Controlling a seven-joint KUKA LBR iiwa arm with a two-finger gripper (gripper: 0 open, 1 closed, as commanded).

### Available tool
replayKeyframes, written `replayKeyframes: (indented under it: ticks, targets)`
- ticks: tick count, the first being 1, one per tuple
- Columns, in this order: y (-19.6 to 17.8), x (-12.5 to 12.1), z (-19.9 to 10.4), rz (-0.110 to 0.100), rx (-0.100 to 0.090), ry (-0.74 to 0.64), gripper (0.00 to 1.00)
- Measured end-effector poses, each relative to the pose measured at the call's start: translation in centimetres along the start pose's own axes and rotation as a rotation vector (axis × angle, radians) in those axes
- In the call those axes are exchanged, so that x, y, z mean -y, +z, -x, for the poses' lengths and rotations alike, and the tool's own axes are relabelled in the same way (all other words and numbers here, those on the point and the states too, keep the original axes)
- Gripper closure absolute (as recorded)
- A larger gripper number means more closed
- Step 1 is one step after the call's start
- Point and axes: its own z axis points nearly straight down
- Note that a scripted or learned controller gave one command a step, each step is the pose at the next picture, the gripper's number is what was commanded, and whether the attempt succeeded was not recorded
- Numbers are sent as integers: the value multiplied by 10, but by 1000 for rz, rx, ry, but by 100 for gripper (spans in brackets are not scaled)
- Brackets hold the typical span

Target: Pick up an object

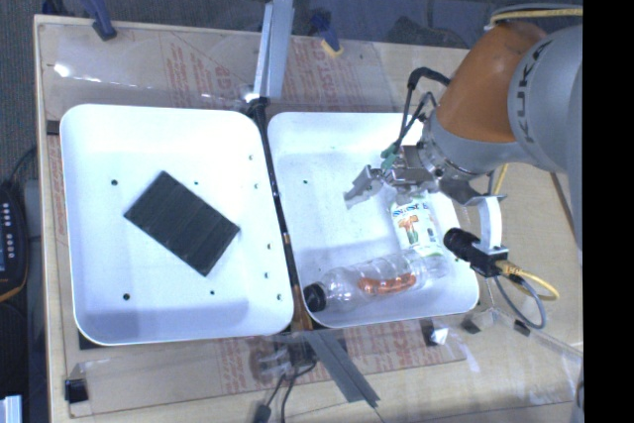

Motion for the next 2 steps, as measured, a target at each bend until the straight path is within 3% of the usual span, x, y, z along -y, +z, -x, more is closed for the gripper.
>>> replayKeyframes:
  ticks: [1, 2]
  targets:
    - [17, -1, 48, 3, 2, -20, 0]
    - [42, -37, 48, 2, 1, -52, 0]
